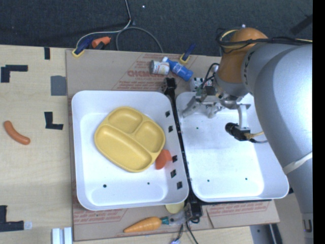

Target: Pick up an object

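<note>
The yellow plastic divided plate (pixel 130 138) and small orange piece (pixel 162 159) lie in the left white bin (pixel 81 105). The gripper (pixel 203 105) hovers over the right white bin (pixel 274 184), holding nothing. I think it should cross over and drop straight onto 1 thing.

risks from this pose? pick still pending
1. The tool sits over the right bin's far edge, while the yellow plate and orange piece lie in the left bin; a descent here likely grabs nothing.
2. Reaching left means crossing the black divider clips; a low pass could snag.
</note>
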